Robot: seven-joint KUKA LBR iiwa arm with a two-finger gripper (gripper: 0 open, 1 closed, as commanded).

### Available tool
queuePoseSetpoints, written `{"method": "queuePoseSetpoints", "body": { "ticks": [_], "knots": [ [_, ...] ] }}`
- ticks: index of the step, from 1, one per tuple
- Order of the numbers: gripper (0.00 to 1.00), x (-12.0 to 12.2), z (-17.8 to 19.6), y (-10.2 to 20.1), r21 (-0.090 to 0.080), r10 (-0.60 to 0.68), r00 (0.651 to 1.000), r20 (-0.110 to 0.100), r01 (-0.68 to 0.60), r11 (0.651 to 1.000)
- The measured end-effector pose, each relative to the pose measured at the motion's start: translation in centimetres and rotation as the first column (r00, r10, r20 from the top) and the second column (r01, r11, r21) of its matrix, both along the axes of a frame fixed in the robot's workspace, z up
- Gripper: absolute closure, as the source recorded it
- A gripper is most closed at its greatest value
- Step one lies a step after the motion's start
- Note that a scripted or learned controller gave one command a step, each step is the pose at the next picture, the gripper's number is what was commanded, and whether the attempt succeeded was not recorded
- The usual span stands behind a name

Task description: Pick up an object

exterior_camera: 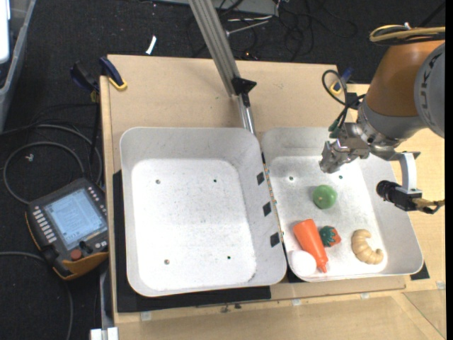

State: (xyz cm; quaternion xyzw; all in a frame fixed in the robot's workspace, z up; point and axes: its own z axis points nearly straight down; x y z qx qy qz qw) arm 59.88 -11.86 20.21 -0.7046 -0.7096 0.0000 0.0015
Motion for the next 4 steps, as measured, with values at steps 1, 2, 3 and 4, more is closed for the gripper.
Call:
{"method": "queuePoseSetpoints", "body": {
  "ticks": [1, 2, 3, 4],
  "knots": [
    [1.0, -0.9, -0.5, 5.0, 0.0, 0.0, 1.0, -0.001, 0.0, 1.0],
    [1.0, -1.7, 0.0, 11.0, 0.0, 0.002, 1.0, 0.0, -0.002, 1.0],
    [1.0, -3.5, -0.4, 16.1, 0.0, 0.001, 1.0, -0.001, -0.001, 1.0],
    [1.0, -5.9, 0.0, 21.0, 0.0, 0.001, 1.0, -0.001, -0.001, 1.0]
  ]
}}
